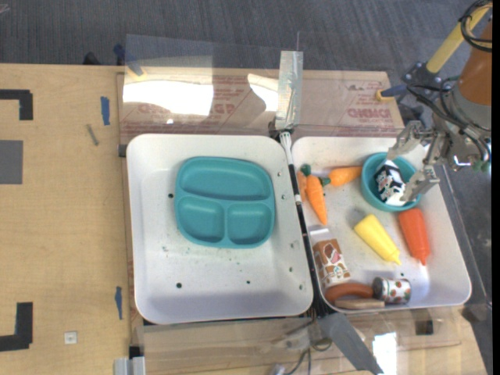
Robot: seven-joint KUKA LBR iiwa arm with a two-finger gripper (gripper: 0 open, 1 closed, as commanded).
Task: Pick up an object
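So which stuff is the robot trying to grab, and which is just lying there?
For the job:
gripper
teal bowl with a black-and-white toy
carrot
yellow toy
orange toy
box
can

Just lying about:
teal tray
left bin
right bin

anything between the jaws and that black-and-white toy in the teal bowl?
Nothing visible. The gripper sits right over the teal bowl in the right bin, one jaw on each side of the black-and-white toy. The bowl's rim is the only thing close to the jaws.
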